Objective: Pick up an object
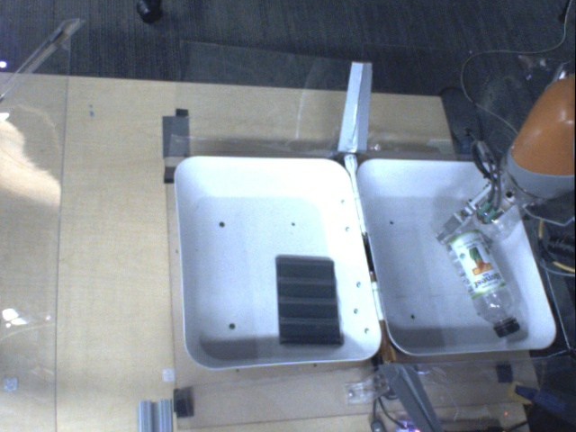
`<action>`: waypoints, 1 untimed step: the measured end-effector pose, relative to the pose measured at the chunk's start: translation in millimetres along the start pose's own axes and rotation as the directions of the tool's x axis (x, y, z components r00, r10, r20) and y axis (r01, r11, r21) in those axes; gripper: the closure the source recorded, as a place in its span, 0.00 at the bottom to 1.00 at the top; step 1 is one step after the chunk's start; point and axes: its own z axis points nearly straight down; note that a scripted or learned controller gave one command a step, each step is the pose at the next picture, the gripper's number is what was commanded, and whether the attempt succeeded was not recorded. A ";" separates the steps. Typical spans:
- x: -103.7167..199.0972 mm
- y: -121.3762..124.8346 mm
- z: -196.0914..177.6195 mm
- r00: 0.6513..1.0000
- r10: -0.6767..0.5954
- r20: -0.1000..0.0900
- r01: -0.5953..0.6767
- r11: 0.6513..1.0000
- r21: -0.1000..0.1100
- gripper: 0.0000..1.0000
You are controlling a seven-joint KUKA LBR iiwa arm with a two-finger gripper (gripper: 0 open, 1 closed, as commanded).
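The wooden bench carries two shallow white bins side by side. The left bin holds a black ribbed block, which lies flat near the front wall, toward the divider between the bins. The right bin holds a clear plastic bottle with a white label and a dark cap; it lies on its side by the right wall, the cap pointing to the front corner. The grey arm with its orange band comes in from the right, above this bin. The pincer is just at the bottle's base end, touching or almost touching. Whether it is spread or pressed together, I cannot tell.
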 end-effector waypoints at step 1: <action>13.8 -12.8 26.7 0.996 -0.087 0.005 0.087 0.996 -0.007 0.00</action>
